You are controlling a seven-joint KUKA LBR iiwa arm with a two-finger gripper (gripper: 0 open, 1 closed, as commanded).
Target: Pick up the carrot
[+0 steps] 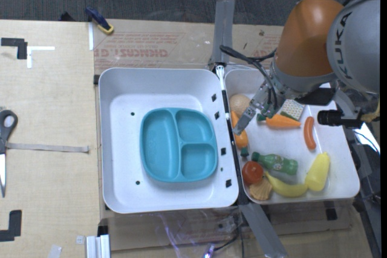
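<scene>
Two white bins sit side by side, and the right bin (338, 193) is full of toy food. The carrot (283, 122) lies on its side in the upper middle of that bin, orange, with a bit of green at its left tip. The gripper (249, 118) hangs just left of it, near the bin's left wall, and holds nothing. I cannot tell if it is open or closed.

To do this well, I think the gripper should slide a little to the right, so it sits over the fat middle of the carrot. It should turn so it pinches across the thin way. A white checked block (292, 109) touches the carrot from above, and a red sausage (310, 133) lies close on the right, so it should come down straight and slowly.
</scene>
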